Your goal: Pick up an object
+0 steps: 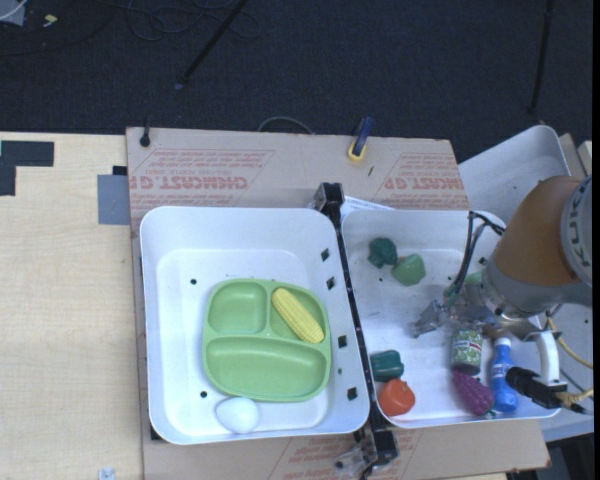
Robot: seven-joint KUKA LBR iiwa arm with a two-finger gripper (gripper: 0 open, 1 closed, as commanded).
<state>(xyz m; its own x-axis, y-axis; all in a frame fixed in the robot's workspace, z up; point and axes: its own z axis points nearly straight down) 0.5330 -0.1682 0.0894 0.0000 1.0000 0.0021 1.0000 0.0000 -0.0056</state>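
Over the right bin (380,223) the arm (540,238) reaches in from the right, and its gripper (435,318) hangs low above the middle of the bin floor. Its metal fingers point to the left and seem a little spread, with nothing between them. So it holds no object at this moment.

The toys in this bin lie scattered, probably so that the program can try many different grasps. A dark green piece (382,251) and a lighter green piece (410,268) touch each other at the far side, up and to the left of the gripper but near it. A dark green block (387,364) and an orange-red tomato (396,397) lie at the near left corner, further from the gripper. Just to the right of the gripper stands a small jar with green lid (467,348), and beside it are a blue bottle (501,373) and a purple fruit (472,392), partly under the wrist.

The left bin (170,238) keeps a green divided plate (265,363) with a yellow corn cob (298,315) in its far right compartment, and a white egg (237,414) just in front of the plate. These are well apart from the gripper.

I judge that the two green pieces or the small jar are the closest candidates for a pick.
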